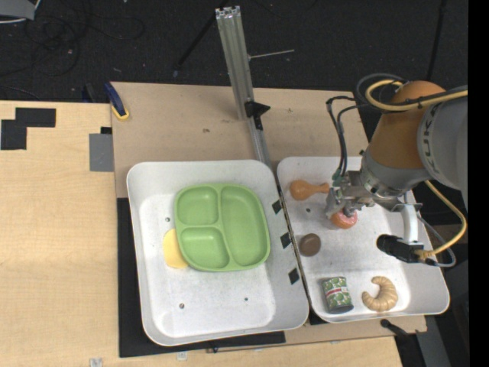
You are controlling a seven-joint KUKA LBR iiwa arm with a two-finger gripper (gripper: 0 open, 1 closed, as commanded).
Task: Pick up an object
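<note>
Red-and-white object (345,220), small and roundish, lies in the right bin (428,300) toward its far edge, directly under the pincer (341,205), which hangs right over it and may be touching its top; whether the pincer is apart or together I cannot tell from where I stand. It looks like a light plastic toy, stiff enough to squeeze, with a curved skin that could slip sideways out of a pinch, so I would take it across its widest middle rather than near an end. Just beside the pincer, toward the bin's far-left corner, lies an orange pear-shaped piece (305,190). Nearer, along the left wall, sits a brown round thing (309,244). By the near edge stand a small green can (336,293) and a tan croissant (381,293); the can's label is too small to read. The left bin (214,312) carries a green divided tray (222,227) with something yellow (173,251) peeking from under it.
</note>
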